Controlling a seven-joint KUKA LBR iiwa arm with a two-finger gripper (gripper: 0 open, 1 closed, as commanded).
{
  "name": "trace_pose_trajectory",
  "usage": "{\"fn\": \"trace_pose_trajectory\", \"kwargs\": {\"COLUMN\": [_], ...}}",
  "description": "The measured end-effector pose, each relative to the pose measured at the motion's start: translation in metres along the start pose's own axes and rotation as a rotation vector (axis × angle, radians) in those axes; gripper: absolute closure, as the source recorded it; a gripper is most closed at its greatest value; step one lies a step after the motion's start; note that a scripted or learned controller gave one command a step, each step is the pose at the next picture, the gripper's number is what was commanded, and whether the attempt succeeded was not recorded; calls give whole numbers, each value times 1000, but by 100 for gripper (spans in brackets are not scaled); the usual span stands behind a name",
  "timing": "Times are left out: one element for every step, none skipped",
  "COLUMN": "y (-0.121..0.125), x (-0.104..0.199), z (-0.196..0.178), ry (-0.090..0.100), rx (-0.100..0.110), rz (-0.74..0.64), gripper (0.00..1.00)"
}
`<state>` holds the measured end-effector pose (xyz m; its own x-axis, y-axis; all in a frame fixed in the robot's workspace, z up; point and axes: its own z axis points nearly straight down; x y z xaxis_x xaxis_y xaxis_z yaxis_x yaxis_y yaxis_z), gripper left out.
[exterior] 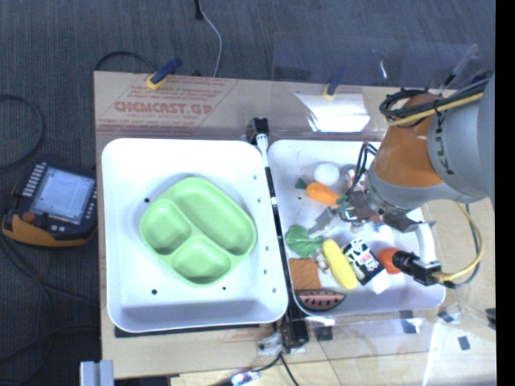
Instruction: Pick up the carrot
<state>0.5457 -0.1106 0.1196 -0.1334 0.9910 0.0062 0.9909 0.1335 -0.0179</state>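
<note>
The two-finger metal gripper [336, 213] is seen low inside the right shallow white bin [418, 297], hung from the grey arm with the orange band [410, 161] that comes in from the right. Whether the gripper is open or closed cannot be told at this angle, and nothing can be seen held in it. The small orange plastic carrot with a green tip [319, 191] is found just up-left of the gripper, lying on the bin floor, close to it; contact cannot be judged. A white round ball-like item [327, 172] is placed just above the carrot. A green leafy toy piece [300, 239] lies down-left of the gripper, near the divider between the bins. A yellow corn-cob toy [338, 263] is laid below the gripper, with a black-and-white patterned small block [363, 260] just beside it on the right. A red-orange rounded toy [389, 258] is seen further right. A brown square cracker-like piece [305, 273] sits at the lower left of this bin, and a watermelon-slice toy [321, 300] lies against the bottom rim. The left shallow white bin [129, 296] holds a light green three-compartment plastic plate [198, 228], set roughly centred. A handheld pendant with a screen [52, 205] lies on the floor left of the bench.
</note>
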Motion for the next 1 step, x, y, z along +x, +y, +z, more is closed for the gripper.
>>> {"fn": "trace_pose_trajectory", "kwargs": {"y": [51], "x": [3], "z": [28], "ry": [-12], "rx": [-25], "rz": [-15], "gripper": [0]}}
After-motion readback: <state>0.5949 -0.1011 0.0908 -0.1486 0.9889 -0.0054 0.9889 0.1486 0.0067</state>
